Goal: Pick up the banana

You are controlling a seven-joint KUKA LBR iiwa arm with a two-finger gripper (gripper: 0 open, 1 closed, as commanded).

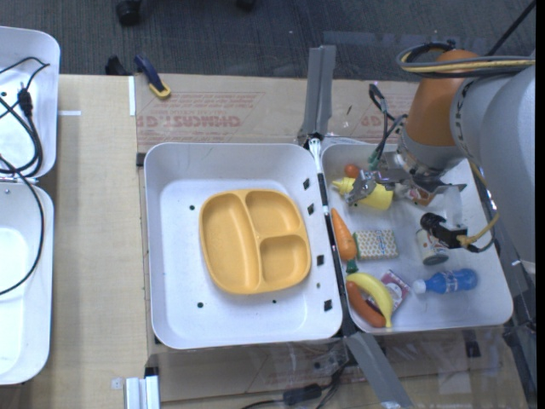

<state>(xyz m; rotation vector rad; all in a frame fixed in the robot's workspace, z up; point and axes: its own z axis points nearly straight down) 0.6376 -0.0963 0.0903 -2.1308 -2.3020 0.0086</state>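
Bright, even light falls from overhead, and shadows stay soft and short. The white bin (162,254) well left of the pincer (368,186) nearly washes out along its rim, with a mild sheen on the yellow tray (254,241). Focus is fair throughout; small things beside the pincer look slightly grainy. The carpet (255,24) beyond is dim.

banana (375,291) open from above; sausage (364,311) touching its near side, carrot (342,233) and sponge (375,244) just behind, wrapper (397,285) beside.
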